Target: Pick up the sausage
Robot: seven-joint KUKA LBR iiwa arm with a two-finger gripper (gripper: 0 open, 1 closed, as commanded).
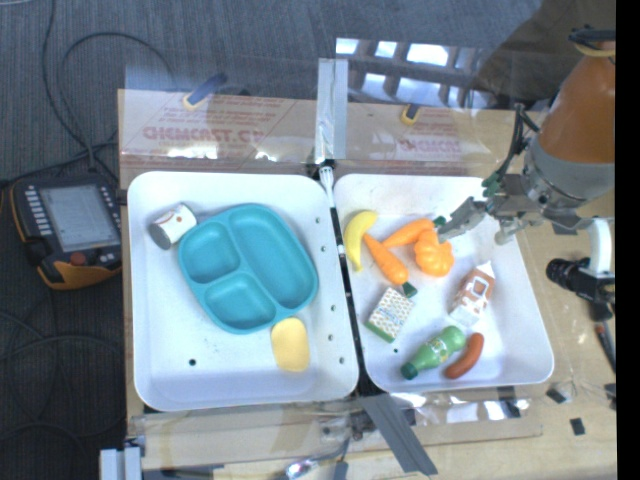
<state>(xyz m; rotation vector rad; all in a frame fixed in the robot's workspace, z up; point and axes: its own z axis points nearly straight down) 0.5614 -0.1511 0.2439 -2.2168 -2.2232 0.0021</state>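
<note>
The sausage [464,356] is a short red-brown link lying near the front right corner of the right bin [530,308]. It rests against a green bottle [434,352] on its left. My gripper [478,222] hangs over the back right part of that bin, well behind the sausage and above the orange pepper [433,256]. Its two dark fingers stand apart, open, with nothing between them.
The right bin also holds a banana [356,236], two carrots [387,260], a small carton [473,292] and a green-white box [390,314]. The left bin [150,368] bears a blue divided plate [248,266], a small can [172,224] and a yellow piece [290,345].
</note>
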